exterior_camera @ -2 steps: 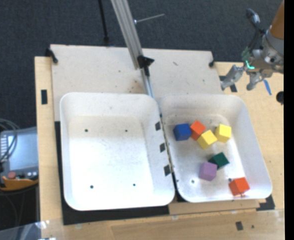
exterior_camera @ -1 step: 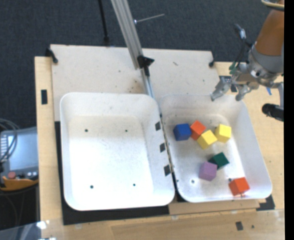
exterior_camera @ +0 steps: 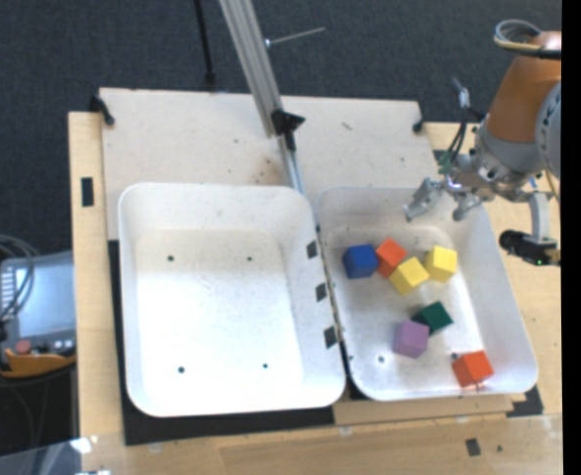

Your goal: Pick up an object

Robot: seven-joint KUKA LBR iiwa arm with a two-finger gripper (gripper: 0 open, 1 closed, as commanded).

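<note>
Seven small blocks lie in the right bin point(exterior_camera: 513, 305), none of them touched by the arm. Nearest the camera, the orange block point(exterior_camera: 472, 368) sits in the bin's near right corner, close to the rim. A little farther in, the purple block point(exterior_camera: 410, 338) lies near the bin's middle, with the dark green block point(exterior_camera: 433, 316) just beside it on its far right. Farther still comes a loose cluster: a yellow block point(exterior_camera: 408, 275) in the centre, a second yellow block point(exterior_camera: 441, 261) just to its right, a red-orange block point(exterior_camera: 391, 254) touching or nearly touching it on the far left, and the blue block point(exterior_camera: 360, 260) at the left end, just beside the red-orange one.

The left bin point(exterior_camera: 142, 265) stands alongside, its right wall meeting the right bin's left wall, and both rest on the pale wooden table point(exterior_camera: 87, 156). At the far right corner of the right bin hangs the jaws point(exterior_camera: 438, 204), above the bin's far wall and well apart from every block. The two grey fingers point(exterior_camera: 420, 202) are splayed apart with nothing between them. Above them rises the grey wrist with its orange band point(exterior_camera: 523, 97). A slanted aluminium rail point(exterior_camera: 250, 47) runs from the far edge down to the gap between the bins.
</note>
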